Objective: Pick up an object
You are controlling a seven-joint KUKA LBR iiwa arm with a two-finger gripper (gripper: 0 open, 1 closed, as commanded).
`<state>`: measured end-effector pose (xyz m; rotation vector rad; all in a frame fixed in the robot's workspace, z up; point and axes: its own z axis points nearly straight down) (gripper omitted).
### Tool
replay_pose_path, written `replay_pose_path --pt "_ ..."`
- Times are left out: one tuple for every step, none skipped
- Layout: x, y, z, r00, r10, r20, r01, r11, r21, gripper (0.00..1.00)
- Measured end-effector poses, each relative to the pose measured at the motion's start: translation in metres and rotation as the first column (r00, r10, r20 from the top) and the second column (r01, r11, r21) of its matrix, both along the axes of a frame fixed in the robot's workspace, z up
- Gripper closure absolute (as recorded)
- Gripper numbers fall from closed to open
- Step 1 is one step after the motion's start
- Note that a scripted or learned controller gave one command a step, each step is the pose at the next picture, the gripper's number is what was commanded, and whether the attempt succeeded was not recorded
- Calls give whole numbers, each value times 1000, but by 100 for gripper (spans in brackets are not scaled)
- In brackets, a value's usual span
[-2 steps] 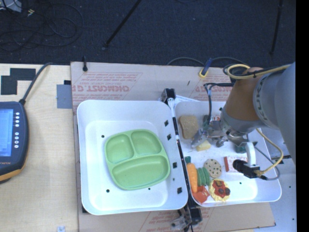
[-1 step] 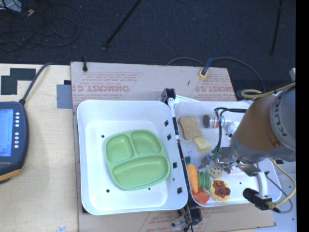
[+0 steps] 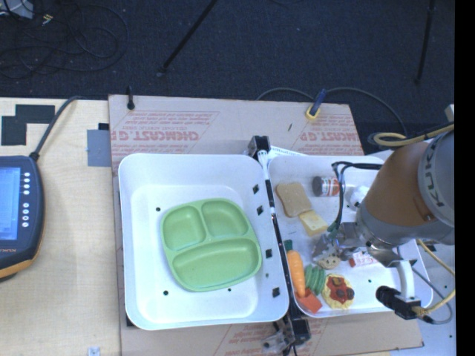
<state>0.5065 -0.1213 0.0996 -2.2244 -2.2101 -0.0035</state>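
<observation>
Jaws (image 3: 332, 249) low in the right bin, their state impossible to tell.
Leftmost, a green divided plate (image 3: 210, 243) lies in the left bin (image 3: 141, 199). In the right bin (image 3: 297, 169), a carrot (image 3: 296, 270) lies beside green beans (image 3: 314, 279), then a pizza slice (image 3: 340, 291); bread (image 3: 294, 197) sits farther back.
</observation>
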Motion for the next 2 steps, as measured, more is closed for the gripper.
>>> replay_pose_path --pt "28 95 107 1000 18 11 -18 1000 -2 100" --pt "39 70 159 1000 8 6 -8 1000 -7 100"
